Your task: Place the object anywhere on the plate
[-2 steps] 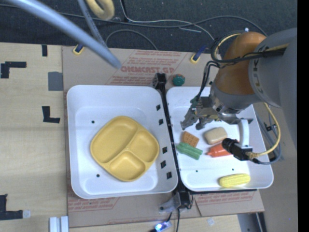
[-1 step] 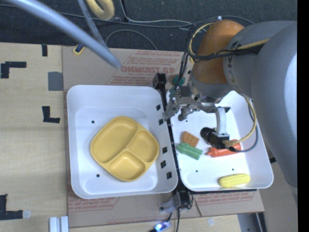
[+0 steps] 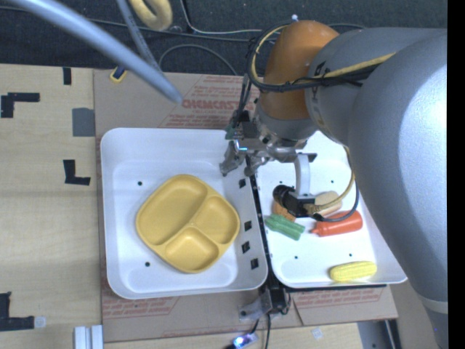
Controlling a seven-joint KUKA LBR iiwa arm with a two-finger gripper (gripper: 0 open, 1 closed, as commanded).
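Note:
A yellow plate with three compartments lies in the left white bin. In the right bin lie a green vegetable piece, an orange carrot, a yellow corn cob and a beige rounded piece. My gripper hangs over the wall between the two bins, near their far end. It is beyond the plate's upper right rim and to the left of the food pieces. Nothing is seen held in it.
The arm's big grey body covers the right side of the view and part of the right bin. Cardboard lies under both bins. A grey pole crosses the upper left.

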